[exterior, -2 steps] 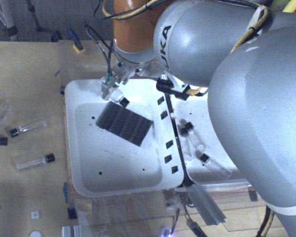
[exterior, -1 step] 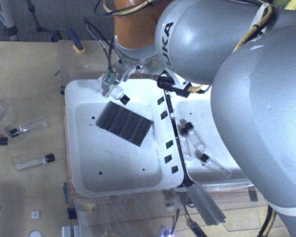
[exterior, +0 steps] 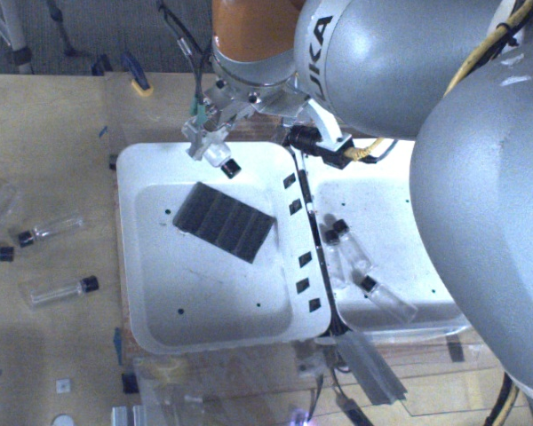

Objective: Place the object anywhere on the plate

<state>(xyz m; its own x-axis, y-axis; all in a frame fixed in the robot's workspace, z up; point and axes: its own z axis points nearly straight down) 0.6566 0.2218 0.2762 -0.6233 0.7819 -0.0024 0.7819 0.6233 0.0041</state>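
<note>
A dark ribbed rectangular plate [exterior: 224, 222] lies flat and skewed in the left bin [exterior: 127, 238]. My gripper [exterior: 210, 147] hangs over that bin's far edge, above and just beyond the plate's upper corner. A small clear vial with a black cap [exterior: 225, 163] sticks out from between its fingers, cap pointing down and right, so the gripper is shut on the vial. The vial is in the air, apart from the plate.
The right bin [exterior: 426, 307] holds two more clear capped vials [exterior: 338, 232] [exterior: 371, 285]. Several loose vials [exterior: 60, 289] lie on the bench left of the bins. The arm's large grey body covers the upper right. A row of black marks runs along the divider [exterior: 304, 260].
</note>
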